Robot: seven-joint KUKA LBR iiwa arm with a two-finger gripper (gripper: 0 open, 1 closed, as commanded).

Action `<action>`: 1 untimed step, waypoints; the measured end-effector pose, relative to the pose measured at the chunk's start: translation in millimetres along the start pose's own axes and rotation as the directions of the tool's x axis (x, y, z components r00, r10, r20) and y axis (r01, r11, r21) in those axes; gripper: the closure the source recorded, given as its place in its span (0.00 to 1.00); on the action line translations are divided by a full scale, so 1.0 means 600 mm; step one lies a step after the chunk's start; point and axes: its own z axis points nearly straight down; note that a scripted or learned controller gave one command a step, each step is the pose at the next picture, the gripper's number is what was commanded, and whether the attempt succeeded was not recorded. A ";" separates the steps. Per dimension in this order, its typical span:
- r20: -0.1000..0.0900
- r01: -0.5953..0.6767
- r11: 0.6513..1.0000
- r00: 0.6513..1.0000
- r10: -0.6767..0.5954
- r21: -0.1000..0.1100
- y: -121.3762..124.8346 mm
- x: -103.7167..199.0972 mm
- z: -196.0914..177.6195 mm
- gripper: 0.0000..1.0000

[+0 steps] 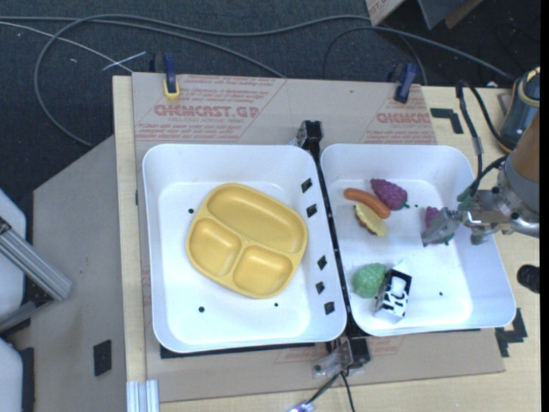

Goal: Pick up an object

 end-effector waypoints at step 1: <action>0.000 0.000 1.000 1.000 0.000 0.000 0.010 -0.011 0.082 0.00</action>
